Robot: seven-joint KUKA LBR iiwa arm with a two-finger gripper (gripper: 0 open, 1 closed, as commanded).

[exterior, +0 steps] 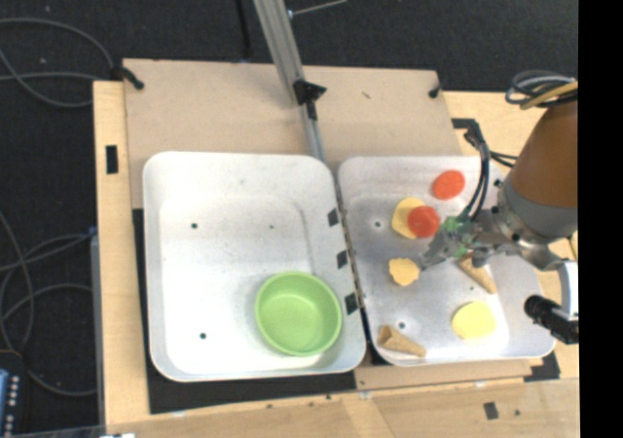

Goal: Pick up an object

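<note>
My gripper (450, 246) hangs low over the middle of the right bin (365, 183), its dark fingers pointing down-left. Just left of it lie a yellow piece (403, 216) with a red ball (423, 222) against it. A small yellow chunk (404, 273) lies below-left of the fingertips. An orange-red disc (448, 184) sits near the bin's far side. A tan wedge (477, 275) lies just right of the gripper, partly under the wrist. A yellow disc (474, 320) and a tan cone (400, 341) rest near the front edge.
The left bin (195, 202) holds a green bowl (298, 313) at its front right corner. A metal pole (277, 27) slants down from the top to the seam between the bins. The orange-banded arm (550, 159) covers the right bin's right side.
</note>
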